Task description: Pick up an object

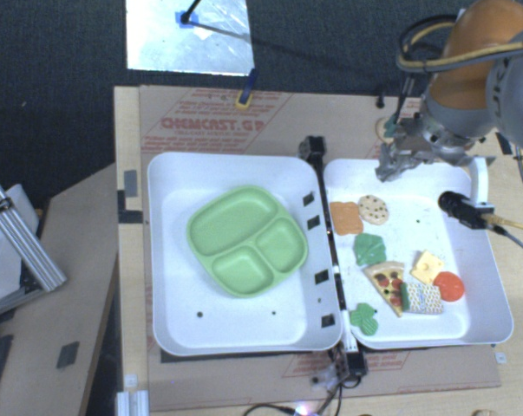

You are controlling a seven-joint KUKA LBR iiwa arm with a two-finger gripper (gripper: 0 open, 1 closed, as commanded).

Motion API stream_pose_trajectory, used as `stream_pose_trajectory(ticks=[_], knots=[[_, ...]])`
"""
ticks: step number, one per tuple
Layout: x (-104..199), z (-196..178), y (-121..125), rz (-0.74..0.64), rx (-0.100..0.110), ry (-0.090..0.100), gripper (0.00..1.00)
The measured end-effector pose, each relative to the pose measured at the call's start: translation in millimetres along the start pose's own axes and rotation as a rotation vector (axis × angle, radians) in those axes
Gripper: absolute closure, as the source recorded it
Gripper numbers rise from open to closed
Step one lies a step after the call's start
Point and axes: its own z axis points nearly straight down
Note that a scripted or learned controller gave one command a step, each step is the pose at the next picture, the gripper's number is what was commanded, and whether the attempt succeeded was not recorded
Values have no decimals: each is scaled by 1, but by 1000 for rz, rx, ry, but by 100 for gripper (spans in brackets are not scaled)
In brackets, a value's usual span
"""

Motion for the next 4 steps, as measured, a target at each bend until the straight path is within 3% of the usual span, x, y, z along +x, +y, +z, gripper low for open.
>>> stream_pose_trajectory(ticks=[1, 4], knots=[[0, 21, -3, 4, 3, -1, 100], [6, 2, 2, 0, 1, 0, 100]])
